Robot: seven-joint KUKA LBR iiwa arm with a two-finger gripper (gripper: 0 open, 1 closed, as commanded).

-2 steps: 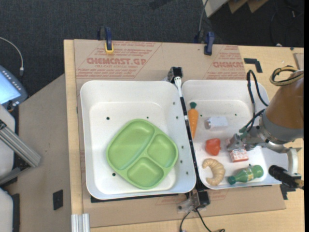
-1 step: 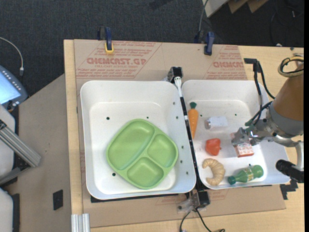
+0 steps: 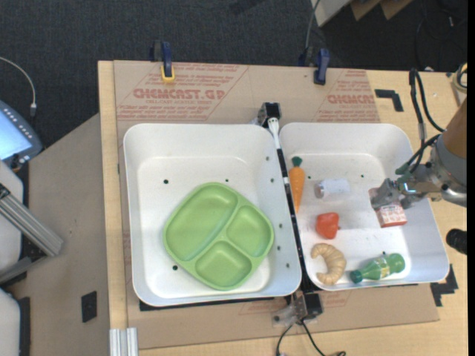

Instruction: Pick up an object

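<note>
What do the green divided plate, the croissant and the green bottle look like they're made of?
Green plate: looks like moulded plastic, matte, uniform colour with soft rounded dividers. Croissant: probably a plastic toy, smooth tan surface with a slight sheen. Green bottle: seems glossy plastic with a yellowish label; too small to be sure.

Both bins, left (image 3: 141, 199) and right (image 3: 356, 141), look like smooth white plastic with a soft sheen, and the green tray (image 3: 217, 234) in the left one is matt plastic. The desk (image 3: 223, 87) is covered by matt brown board, like cardboard or paper-faced sheet, with red print. The carrot (image 3: 297, 186), red piece (image 3: 327, 225) and croissant (image 3: 330, 261) look like smooth toy plastic, the green bottle (image 3: 380, 267) is glossy, and the tool (image 3: 390, 193) is dull grey metal.
</note>
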